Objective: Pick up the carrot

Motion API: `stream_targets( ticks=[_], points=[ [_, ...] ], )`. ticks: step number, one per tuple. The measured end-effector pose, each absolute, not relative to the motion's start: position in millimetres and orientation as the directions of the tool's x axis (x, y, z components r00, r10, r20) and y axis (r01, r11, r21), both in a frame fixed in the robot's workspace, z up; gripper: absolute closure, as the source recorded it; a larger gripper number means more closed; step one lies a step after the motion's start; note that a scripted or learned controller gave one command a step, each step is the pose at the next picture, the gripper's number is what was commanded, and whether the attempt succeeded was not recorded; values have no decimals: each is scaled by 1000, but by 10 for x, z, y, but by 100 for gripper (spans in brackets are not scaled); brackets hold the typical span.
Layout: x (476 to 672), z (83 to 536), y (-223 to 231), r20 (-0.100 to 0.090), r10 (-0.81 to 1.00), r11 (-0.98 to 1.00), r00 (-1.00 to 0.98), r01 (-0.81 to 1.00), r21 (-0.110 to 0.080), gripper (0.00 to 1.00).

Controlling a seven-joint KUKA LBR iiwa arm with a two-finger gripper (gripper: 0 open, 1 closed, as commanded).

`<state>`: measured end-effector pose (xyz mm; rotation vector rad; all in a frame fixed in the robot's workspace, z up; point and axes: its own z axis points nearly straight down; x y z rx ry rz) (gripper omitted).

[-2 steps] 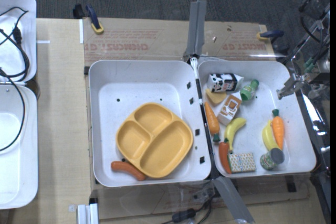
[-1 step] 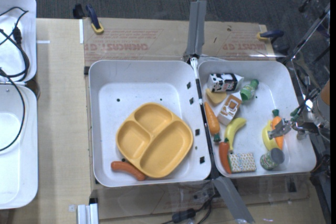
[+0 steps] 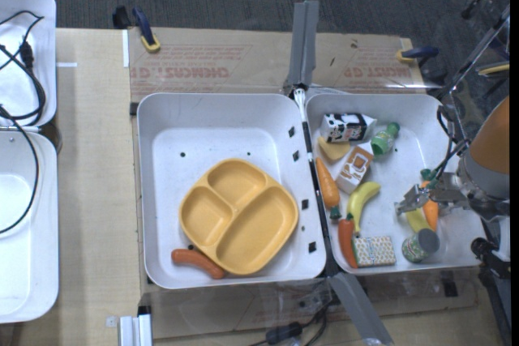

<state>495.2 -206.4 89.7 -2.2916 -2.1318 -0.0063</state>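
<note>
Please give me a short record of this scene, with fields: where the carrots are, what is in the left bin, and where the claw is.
carrots: one along the right bin's left wall; another below it, near the front
left bin: yellow divided plate, sausage at its front edge
claw: low over the right bin's right part, beside a small orange item
neighbours: banana, patterned box

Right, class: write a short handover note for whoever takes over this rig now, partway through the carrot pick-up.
Pincer: low over the right half of the right bin, next to a small orange piece; whether it holds anything is unclear.
Carrot: lying along that bin's left wall, beside the banana, well apart from the pincer.
Done: carrot not lifted.
Left: move across, grasp, lift.
</note>
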Motion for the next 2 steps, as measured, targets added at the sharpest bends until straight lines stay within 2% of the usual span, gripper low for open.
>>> stream_targets(
  ticks=[1,2],
  points=[
    [4932,984,-2127,2,997,-82,82,997,-6,100],
    [4786,2241,-1853,-2,957,-291,291,957,-2,100]
  ],
)
